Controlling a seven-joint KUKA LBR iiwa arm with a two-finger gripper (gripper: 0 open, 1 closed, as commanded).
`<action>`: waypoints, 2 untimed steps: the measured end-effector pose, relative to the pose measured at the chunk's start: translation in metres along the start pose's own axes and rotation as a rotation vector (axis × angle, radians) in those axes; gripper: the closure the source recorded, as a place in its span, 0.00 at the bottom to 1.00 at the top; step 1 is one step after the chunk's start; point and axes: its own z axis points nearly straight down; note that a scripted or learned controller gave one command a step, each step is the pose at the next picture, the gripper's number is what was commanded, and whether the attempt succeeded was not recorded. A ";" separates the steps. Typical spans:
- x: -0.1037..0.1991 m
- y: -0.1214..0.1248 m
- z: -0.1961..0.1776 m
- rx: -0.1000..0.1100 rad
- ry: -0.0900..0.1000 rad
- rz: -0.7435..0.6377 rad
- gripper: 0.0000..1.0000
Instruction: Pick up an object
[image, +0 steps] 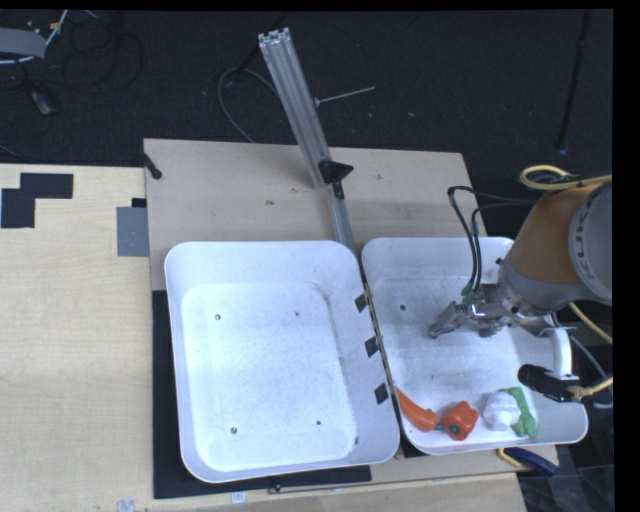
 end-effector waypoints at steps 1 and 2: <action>0.000 0.001 0.001 -0.003 -0.001 0.001 0.00; -0.001 0.001 -0.010 -0.005 -0.001 0.002 1.00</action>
